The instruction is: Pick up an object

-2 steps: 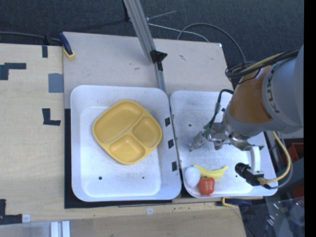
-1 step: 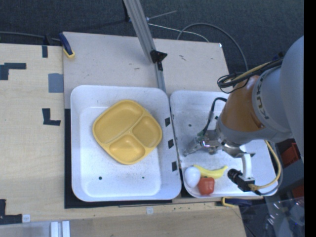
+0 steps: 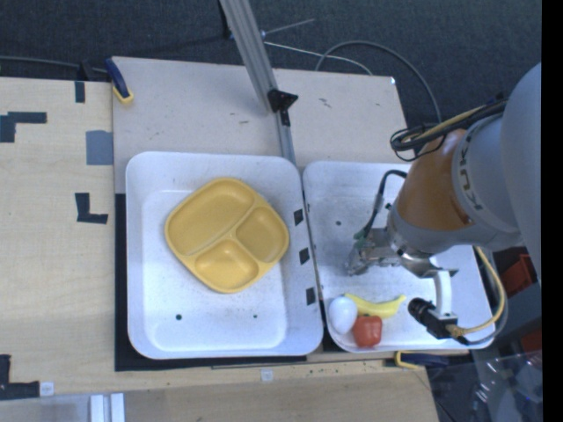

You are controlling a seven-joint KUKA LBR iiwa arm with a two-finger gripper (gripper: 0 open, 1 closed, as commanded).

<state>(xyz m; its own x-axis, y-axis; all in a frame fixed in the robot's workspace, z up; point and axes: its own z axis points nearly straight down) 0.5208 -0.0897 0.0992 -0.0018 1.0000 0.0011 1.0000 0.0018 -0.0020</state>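
Reaching in from the right, the grey KUKA arm (image 3: 493,174) with its orange band (image 3: 431,192) lowers its gripper (image 3: 362,262) over the floor of the right-hand white bin (image 3: 339,192). From this high slanted view the jaws are too small and too dark to read; whether they are apart or closed cannot be told, and nothing is seen between them.

Three small things lie together at the near edge of the same bin, just below the gripper and apart from it: a white egg-shaped object (image 3: 340,313), a yellow banana (image 3: 378,305) curving to its right and touching it, and a red tomato-like object (image 3: 369,331) tucked under the banana. A black part on the arm's wrist (image 3: 428,315) hangs just to the right of them.

The left-hand white bin (image 3: 149,315) holds a yellow divided plate (image 3: 227,234) with three compartments, set at a tilt to the bin's walls near its upper middle. Both bins sit side by side on the pale desk (image 3: 202,104), where a silver metal post (image 3: 251,42) rises at a slant behind them and thin cables (image 3: 369,53) loop across the dark floor (image 3: 88,11) beyond.
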